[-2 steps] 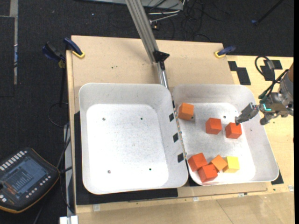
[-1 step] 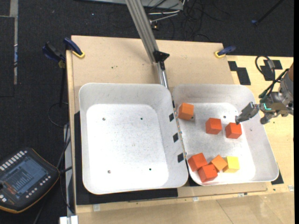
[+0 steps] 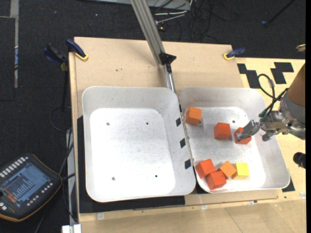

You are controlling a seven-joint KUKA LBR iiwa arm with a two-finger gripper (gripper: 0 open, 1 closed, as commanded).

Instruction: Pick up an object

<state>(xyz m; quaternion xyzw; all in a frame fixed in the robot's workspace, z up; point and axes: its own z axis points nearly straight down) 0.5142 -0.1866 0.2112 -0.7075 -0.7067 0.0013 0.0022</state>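
Note:
The right bin [image 3: 272,152] holds several small blocks. An orange block [image 3: 194,115] lies near its upper left, and a red-orange block [image 3: 222,131] sits in the middle. Just right of that is a red block [image 3: 242,138]. My gripper [image 3: 252,131] reaches in from the right and hangs right at this red block, partly covering its top edge. Along the bin's front lie two red-orange blocks [image 3: 205,167] [image 3: 216,179], an orange block [image 3: 228,169] and a yellow block [image 3: 242,170], all close together.
The left bin [image 3: 97,130] stands beside the right one, their rims meeting at the centre. A slanted metal pole [image 3: 150,30] runs down to the bins' shared back edge. A teach pendant [image 3: 24,183] lies off the bench at lower left.

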